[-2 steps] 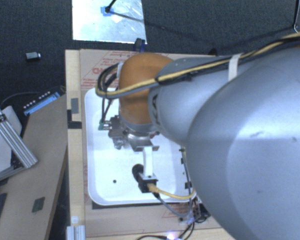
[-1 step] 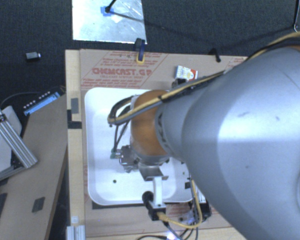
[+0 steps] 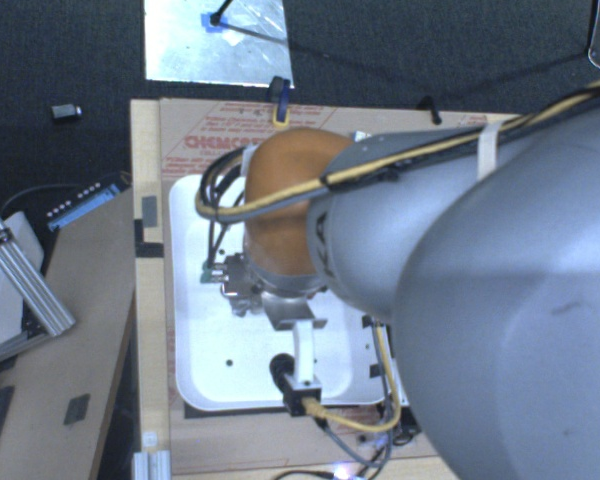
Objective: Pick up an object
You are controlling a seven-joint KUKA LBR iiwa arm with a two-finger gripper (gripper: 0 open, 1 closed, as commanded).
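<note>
My grey arm reaches in from the right and covers much of the view. Its orange band (image 3: 280, 203) hangs over the left white bin (image 3: 195, 368). Below the band, the metal body of my gripper (image 3: 238, 286) points down toward the bin's middle, close to the floor. The wrist hides whatever is directly under the gripper. On the bare white floor in front of it I see just a tiny dark speck (image 3: 229, 361). I can make out no object between the gripper and the floor.
The bin rests on a cardboard sheet (image 3: 230, 128) printed with red letters. A blue and yellow clip (image 3: 279, 98) sits at the sheet's far edge. The arm covers the right bin. Aluminium rails (image 3: 20, 278) stand to the left of the bench.
</note>
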